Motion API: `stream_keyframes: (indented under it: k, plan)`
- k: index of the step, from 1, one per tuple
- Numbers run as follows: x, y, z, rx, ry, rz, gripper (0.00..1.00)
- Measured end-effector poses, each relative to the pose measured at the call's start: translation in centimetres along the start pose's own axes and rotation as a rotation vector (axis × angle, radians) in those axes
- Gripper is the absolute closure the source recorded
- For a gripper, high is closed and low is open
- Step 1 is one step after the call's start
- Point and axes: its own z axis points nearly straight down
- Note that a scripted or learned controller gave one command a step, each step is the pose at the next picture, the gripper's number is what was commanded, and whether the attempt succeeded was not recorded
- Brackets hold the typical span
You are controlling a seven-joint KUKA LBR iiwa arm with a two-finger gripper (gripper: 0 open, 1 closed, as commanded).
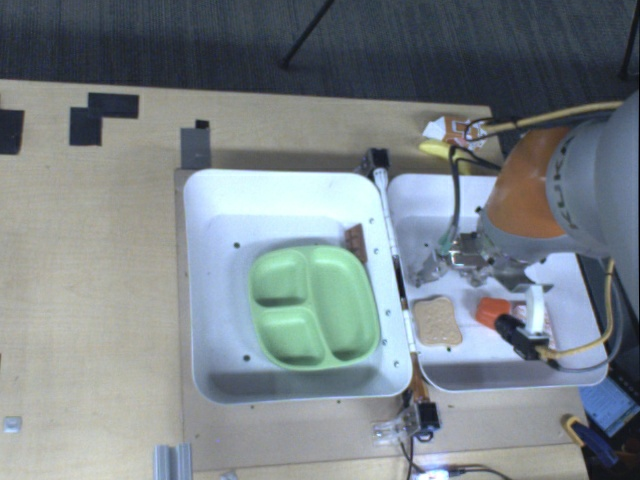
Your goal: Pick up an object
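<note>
Tan sponge (pixel 437 321) lies beside hand (pixel 440 261).

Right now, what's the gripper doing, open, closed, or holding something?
Two-finger gripper: low in the right white bin, above the tan square sponge; its state cannot be told.

Divided plate (pixel 314 306) in left bin (pixel 215 213); sponge (pixel 437 321) in right bin (pixel 420 198).

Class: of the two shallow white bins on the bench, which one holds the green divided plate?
The left white bin holds the green three-compartment plate. The right white bin, under the arm, holds a tan square sponge-like pad instead.
</note>
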Motion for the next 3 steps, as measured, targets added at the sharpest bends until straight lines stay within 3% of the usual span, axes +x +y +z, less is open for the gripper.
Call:
stream_keyframes:
  k: [1,2,3]
  plan:
    - [0.0,0.2,-1.2,-0.005,0.000,-0.001,1.00]
    - [-6.3,5.8,-2.6,0.001,-0.001,0.003,1.00]
    - [-12.1,5.3,-9.0,0.001,-0.002,0.001,1.00]
